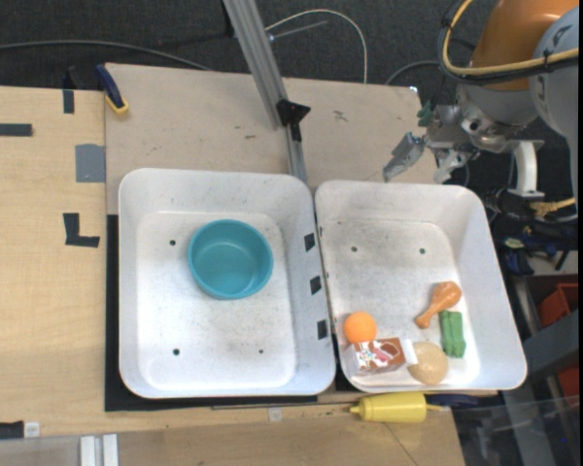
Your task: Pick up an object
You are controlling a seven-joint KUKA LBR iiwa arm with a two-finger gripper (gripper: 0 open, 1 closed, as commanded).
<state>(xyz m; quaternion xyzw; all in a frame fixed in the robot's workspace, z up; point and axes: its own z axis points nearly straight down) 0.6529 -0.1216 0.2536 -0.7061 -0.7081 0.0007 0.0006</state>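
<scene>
My gripper [423, 163] hangs open above the far edge of the right bin [486, 250], with nothing between its fingers. Far from it, at that bin's near right corner, lie an orange ball [360, 327], an orange drumstick-shaped toy [437, 304], a green piece [453, 334], a red and white packet [379, 354] and a beige round object [428, 363]. A teal bowl [230, 258] sits upright in the left bin [136, 289].
A yellow bottle [394, 408] lies on the bench just outside the right bin's front rim. A grey metal pole [262, 56] slants up from between the bins at the back. Cables run behind the bench.
</scene>
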